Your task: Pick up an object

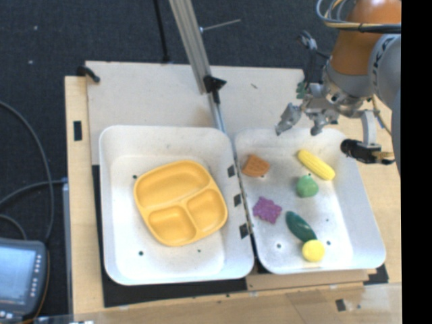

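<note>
Nothing has been picked up, as far as the view shows; the gripper (302, 121) hangs above the far edge of the right bin (364, 201), its two fingers spread apart with nothing between them, so the whole job of reaching down, closing and lifting looks to be left.

The candidates all lie in the right bin; nearest the gripper is a yellow corn cob (316, 165), long and ridged, lying at a slant just below the fingers; to its left sits a small orange wedge (256, 166), flat-faced and close to the bin's left wall; below the corn is a round green ball-like piece (307, 186); further toward the near side come a purple lump (267, 210) with a bumpy outline, a dark green oblong (300, 226) with a smooth glossy skin, and touching its lower end a small yellow ball (313, 250). They look like smooth plastic play food, though the material is a guess.

The left bin (115, 181) holds a yellow plate (180, 202) with three compartments and rounded corners, matte and shallow; both bins are white and speckled, with soft curved rims.
</note>
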`<action>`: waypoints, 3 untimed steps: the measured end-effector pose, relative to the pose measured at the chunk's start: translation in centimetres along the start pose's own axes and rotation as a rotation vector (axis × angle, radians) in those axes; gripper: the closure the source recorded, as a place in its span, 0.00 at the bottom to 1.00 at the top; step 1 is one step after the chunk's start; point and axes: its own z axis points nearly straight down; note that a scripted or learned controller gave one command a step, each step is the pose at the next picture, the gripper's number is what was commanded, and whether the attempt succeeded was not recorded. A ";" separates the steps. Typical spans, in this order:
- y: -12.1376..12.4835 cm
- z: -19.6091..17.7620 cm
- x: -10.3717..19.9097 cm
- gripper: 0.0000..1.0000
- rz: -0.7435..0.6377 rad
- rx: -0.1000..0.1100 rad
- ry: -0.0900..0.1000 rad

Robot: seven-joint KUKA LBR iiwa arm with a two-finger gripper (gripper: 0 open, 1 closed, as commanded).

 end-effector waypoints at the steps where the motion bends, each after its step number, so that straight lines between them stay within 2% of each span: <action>1: 0.7 6.0 -0.3 0.00 0.000 0.001 0.000; 2: 0.9 10.5 0.3 0.00 -0.003 0.000 0.000; 3: 1.1 9.0 0.1 1.00 -0.004 -0.007 -0.002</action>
